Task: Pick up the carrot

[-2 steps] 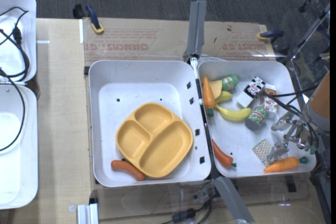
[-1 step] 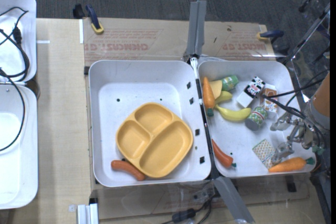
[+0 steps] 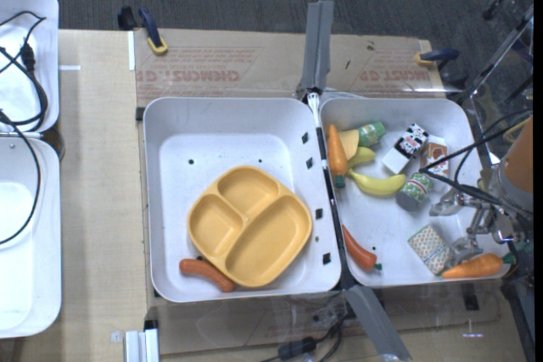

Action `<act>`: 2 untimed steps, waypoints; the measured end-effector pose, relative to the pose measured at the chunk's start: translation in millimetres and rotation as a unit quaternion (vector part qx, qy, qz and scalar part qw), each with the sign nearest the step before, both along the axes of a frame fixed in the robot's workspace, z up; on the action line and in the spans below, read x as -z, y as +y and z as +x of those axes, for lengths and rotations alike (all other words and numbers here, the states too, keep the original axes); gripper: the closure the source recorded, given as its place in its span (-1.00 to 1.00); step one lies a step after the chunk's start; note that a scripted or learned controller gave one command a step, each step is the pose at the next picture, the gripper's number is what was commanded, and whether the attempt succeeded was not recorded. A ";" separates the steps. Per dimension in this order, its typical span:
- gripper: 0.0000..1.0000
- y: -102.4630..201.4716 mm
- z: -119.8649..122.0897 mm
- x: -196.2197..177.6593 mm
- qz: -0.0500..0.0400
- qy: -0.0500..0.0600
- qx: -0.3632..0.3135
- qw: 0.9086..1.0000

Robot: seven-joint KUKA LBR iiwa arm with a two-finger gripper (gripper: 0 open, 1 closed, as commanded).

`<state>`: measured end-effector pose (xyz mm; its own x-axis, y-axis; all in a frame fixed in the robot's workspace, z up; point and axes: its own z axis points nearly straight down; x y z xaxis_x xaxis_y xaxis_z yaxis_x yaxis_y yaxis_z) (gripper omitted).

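a: where does the orange carrot with a green stem point(image 3: 337, 152) lie?

b: in the right shallow white bin point(image 3: 386, 104), against its left wall, upright along the divider, just beside the yellow plastic banana point(image 3: 379, 182) and a green can point(image 3: 371, 133).

a: and the claw point(image 3: 472, 226)?

b: at the right edge of that bin, near another orange carrot-like piece point(image 3: 473, 267) in the lower right corner; whether its fingers are apart or together cannot be told.

a: anything else?

b: a small orange-red chilli point(image 3: 360, 251) sits at the bin's lower left. the left white bin point(image 3: 161, 182) holds a yellow three-part plastic plate point(image 3: 249, 225) with an orange sausage point(image 3: 206, 273) beside it, all on the pale wooden worktop point(image 3: 97, 182).
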<state>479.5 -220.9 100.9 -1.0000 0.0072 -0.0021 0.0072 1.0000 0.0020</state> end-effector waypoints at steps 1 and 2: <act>-1.00 1.3 1.5 6.1 0.000 -0.002 -0.121 0.993; -1.00 0.1 5.6 8.3 0.000 0.000 -0.120 0.993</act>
